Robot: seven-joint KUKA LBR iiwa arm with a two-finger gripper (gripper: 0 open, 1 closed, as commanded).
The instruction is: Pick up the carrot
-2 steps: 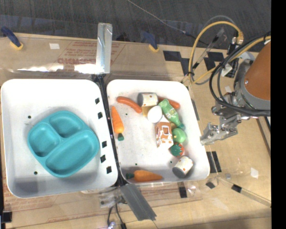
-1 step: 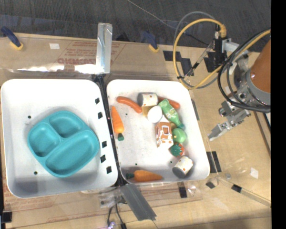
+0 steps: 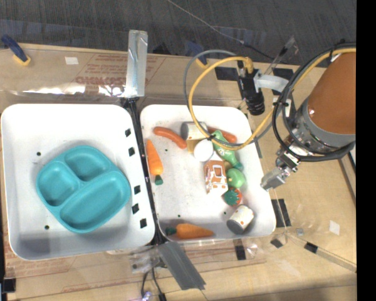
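Observation:
A carrot (image 3: 153,158) lies lengthwise against the left wall of the right bin (image 3: 175,196), green tip toward the front. A second carrot (image 3: 189,232) rests along that bin's front wall, pointing right. The arm's orange band (image 3: 336,99) hangs over the bench to the right of the bin. Below it a grey part of the gripper (image 3: 277,176) sits just outside the bin's right rim, well away from both carrots. Nothing shows between it and either carrot.
The right bin also holds a curved orange-red sausage (image 3: 169,135), a white cup (image 3: 202,149), green toy vegetables (image 3: 235,177), a small orange-white box (image 3: 215,175) and a white cylinder (image 3: 241,218). The left bin holds a teal divided plate (image 3: 83,187). A yellow cable (image 3: 197,115) loops over the right bin's back.

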